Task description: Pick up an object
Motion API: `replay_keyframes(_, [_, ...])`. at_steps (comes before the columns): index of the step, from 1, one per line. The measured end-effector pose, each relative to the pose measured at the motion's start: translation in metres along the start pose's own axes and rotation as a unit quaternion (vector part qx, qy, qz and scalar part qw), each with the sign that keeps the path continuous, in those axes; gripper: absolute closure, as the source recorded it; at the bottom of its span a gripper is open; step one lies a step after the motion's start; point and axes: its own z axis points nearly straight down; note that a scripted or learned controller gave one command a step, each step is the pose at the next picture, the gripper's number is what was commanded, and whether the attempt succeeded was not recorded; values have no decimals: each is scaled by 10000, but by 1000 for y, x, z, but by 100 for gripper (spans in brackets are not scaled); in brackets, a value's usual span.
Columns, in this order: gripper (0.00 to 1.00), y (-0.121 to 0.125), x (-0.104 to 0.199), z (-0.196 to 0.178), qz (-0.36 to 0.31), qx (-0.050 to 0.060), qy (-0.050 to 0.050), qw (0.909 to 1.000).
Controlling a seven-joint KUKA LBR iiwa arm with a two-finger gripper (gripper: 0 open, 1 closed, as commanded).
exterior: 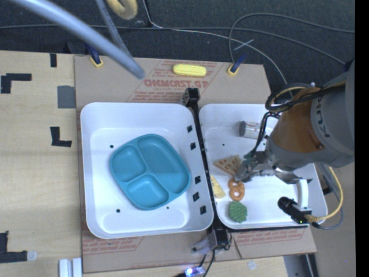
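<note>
Toys lie scattered in the right bin (288, 215) just under my gripper (249, 169): a tan waffle-like piece (226, 165) touching or just beside the tip, an orange ring-shaped pretzel (236, 189) just below it, a green bumpy ball (237, 212) further toward the near wall, and a pale yellow piece (217, 187) by the divider. A grey cylinder (249, 129) lies near the bin's far side, apart from my tool. Whether my gripper is clenched or released, I cannot tell; it is dark and small against my wrist.

My arm (311, 131) reaches in from the right, its orange band above the wrist, bent down over the right bin with the tip pointing left toward the waffle piece. In the left bin (92, 154) rests a blue divided plate (150, 171), well apart from me. A yellow corn cob (189, 70) lies on the cardboard (230, 85) beyond the bins.
</note>
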Motion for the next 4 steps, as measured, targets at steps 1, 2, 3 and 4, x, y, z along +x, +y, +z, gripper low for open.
replay_keyframes(1, [100,1,-1,-41,6,25,-23,10000])
replay_keyframes(2, [100,-3,-10,-90,13,18,-26,10000])
replay_keyframes(3, [100,-9,-11,-149,7,9,-28,10000])
replay_keyframes(4, [100,1,33,-150,-14,30,-18,10000])
